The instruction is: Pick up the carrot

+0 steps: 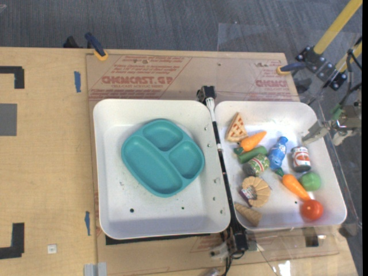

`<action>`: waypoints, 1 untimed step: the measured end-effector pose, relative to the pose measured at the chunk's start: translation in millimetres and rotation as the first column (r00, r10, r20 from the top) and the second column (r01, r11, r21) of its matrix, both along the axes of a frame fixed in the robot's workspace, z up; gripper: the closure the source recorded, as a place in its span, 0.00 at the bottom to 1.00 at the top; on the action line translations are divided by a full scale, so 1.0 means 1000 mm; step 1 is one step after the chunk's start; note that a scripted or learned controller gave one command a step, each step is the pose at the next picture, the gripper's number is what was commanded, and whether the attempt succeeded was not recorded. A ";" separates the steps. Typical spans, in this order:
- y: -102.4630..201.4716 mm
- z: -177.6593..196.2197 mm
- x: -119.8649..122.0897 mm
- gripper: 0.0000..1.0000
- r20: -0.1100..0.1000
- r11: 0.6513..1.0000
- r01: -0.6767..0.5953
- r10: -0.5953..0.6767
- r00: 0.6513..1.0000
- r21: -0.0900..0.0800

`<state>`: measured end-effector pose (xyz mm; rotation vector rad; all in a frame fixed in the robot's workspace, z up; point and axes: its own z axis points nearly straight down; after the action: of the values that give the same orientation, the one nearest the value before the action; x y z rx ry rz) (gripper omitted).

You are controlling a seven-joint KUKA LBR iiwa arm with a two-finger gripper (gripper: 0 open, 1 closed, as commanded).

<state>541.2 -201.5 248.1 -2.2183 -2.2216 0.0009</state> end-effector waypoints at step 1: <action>0.058 -0.121 -0.057 0.00 -0.009 1.000 0.013 -0.013 1.000 0.004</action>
<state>484.0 -143.1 127.0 -2.2262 -2.2014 0.0062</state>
